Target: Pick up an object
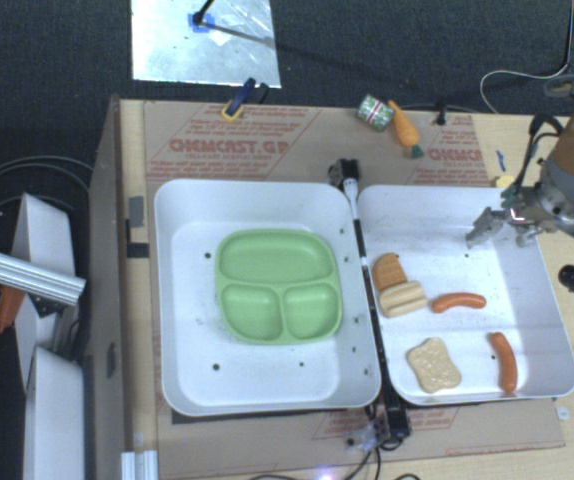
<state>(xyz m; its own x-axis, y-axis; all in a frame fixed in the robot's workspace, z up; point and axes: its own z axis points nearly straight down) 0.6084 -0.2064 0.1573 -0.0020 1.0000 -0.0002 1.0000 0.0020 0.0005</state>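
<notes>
We've got the gripper (pixel 495 226) hovering at the right bin's (pixel 559 340) two o'clock, fingers apart and holding nothing, with both sausages (pixel 458 302) sitting free below.

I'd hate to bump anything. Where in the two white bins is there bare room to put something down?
The right white bin is bare across its far part, by the tool. Its near half is crowded: bread-like brown pieces, two orange sausages, a beige slice. In the left white bin, only margins around the green divided plate are bare.
</notes>
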